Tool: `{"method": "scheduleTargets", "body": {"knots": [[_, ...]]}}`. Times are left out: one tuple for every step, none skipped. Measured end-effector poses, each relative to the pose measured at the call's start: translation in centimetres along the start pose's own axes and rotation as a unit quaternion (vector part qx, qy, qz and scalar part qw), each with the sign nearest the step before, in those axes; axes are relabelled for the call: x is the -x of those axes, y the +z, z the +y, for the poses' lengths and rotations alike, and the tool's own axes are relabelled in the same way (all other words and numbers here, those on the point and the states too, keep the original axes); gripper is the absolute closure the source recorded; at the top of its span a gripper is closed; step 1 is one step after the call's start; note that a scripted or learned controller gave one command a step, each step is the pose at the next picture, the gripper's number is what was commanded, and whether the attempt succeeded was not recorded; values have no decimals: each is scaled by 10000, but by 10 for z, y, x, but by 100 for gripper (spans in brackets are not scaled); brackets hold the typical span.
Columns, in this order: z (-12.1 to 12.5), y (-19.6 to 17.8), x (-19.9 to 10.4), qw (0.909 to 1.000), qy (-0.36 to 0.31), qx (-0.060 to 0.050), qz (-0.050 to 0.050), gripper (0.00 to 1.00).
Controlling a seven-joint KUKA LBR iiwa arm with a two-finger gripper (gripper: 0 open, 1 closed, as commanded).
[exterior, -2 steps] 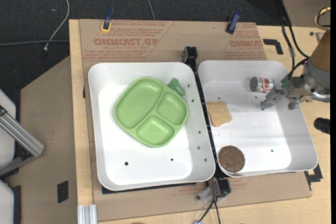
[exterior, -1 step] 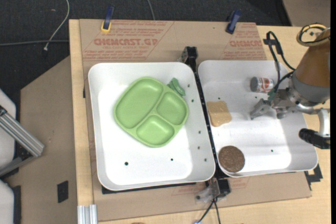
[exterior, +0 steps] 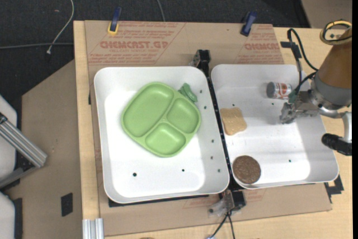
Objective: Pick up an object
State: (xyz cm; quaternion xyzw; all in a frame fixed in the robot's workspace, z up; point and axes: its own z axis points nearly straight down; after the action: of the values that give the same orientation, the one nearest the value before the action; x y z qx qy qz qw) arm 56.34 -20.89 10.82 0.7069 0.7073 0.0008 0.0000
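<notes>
- A green plate [exterior: 161, 118] is lying in the left bin [exterior: 112, 170].
- Bread [exterior: 232, 121], a brown disc [exterior: 246, 169] and a can [exterior: 278, 89] are sitting unlifted in the right bin [exterior: 313, 162].
- The gripper [exterior: 287, 115] is hovering just below the can, holding nothing; its opening cannot be told.

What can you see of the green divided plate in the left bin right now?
The green divided plate is pale green, plastic by its look, with rounded corners and three compartments: one long and two smaller. It lies flat, right way up, turned at a slant, in the upper middle of the left bin. A small darker green item sits against its upper right edge. The tool is over in the right bin, away from it.
</notes>
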Motion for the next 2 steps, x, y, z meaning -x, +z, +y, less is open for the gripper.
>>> {"method": "scheduleTargets", "body": {"knots": [[8, -46, -2, 10000, -5, 24, -15, 100], [10, -101, -2, 10000, -5, 27, -17, 100]]}}
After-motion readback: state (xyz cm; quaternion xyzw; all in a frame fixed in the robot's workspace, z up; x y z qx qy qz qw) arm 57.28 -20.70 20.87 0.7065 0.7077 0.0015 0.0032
